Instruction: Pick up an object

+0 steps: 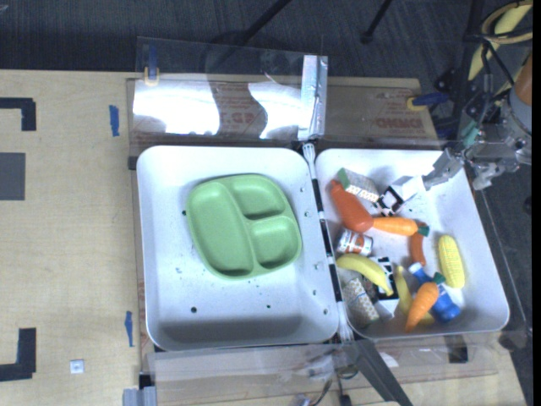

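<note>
The claw hangs over the upper right rim of the right bin; whether it is wide or narrow cannot be told. The toy pile lies at its seven o'clock, well apart: an orange-red piece beside a carrot, a corn cob at six o'clock, a banana and a second carrot lower down. At nine o'clock, the left bin holds a green divided plate on the surface.

A grey metal gripper with pale angular fingers is seen, mounted on a silver-grey wrist; yellow and black cables are looped above it.
</note>
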`<state>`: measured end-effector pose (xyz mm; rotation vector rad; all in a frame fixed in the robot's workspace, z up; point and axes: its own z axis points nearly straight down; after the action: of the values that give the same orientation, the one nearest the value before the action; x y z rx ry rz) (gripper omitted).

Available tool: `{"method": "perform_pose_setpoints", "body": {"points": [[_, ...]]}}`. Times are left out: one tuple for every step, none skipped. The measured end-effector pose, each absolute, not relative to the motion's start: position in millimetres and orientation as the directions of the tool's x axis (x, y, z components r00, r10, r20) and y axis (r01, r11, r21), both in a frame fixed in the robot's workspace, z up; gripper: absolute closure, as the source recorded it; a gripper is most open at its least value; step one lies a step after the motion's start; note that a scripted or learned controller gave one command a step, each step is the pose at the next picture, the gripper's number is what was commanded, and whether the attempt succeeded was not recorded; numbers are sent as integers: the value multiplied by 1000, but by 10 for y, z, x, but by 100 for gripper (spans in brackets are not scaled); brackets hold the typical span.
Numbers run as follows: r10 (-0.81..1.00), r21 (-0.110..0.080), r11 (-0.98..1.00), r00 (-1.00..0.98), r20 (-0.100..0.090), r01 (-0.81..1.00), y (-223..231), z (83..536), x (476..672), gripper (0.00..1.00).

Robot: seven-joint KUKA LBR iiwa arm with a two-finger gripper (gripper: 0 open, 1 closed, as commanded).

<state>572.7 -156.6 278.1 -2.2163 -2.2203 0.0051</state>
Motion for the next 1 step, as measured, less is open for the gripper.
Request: {"method": "perform_pose_setpoints", "body": {"points": [[992,-4,127,-127,1,992,-1500,1845,5626,0]]}}
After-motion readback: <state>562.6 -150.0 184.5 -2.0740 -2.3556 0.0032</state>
